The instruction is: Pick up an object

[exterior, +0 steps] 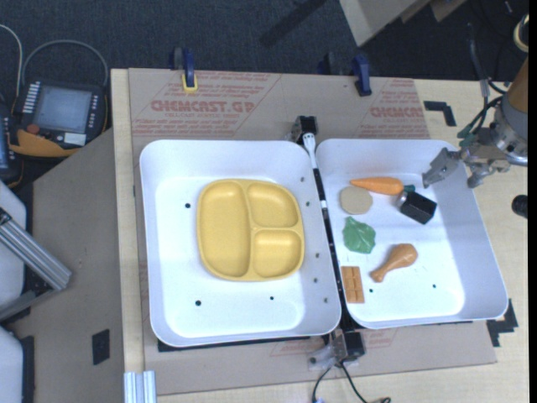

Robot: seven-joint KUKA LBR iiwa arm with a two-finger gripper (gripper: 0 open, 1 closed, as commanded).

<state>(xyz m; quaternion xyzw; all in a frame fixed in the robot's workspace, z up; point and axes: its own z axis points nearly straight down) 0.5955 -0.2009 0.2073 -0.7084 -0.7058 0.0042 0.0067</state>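
The gripper (454,168) hung at the right bin's (470,305) upper right edge, jaws spread and holding nothing; carrot (377,185), drumstick (394,261) and black block (417,206) lay unpicked mid-bin, the grasp yet to come

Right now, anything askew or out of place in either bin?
Nothing spilled or damaged. The one oddity is the waffle piece, which sits on the right bin against its left rim, near the divider rather than on open floor. The yellow tray lies flat in the left bin.
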